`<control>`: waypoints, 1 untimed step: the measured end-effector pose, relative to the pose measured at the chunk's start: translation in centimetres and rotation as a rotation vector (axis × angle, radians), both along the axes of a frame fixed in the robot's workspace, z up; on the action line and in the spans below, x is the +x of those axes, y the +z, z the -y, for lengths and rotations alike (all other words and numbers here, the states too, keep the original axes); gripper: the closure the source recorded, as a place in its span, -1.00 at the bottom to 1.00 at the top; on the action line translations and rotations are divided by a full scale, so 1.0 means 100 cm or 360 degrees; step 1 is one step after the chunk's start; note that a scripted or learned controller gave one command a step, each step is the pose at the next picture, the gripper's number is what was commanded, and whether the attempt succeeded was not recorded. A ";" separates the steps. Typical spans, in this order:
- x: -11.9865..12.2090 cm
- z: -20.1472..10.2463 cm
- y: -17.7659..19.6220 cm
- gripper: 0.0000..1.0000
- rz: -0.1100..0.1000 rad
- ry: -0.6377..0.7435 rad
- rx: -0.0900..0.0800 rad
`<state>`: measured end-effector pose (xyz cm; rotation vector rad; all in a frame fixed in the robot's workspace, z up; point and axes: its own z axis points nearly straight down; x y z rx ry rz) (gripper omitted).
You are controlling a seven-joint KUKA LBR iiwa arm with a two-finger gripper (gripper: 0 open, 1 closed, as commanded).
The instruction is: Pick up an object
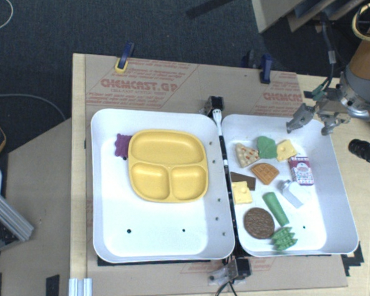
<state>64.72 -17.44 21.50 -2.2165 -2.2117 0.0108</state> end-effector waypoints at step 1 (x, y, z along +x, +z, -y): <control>0.003 0.000 0.008 -1.00 0.0021 0.0004 -0.0005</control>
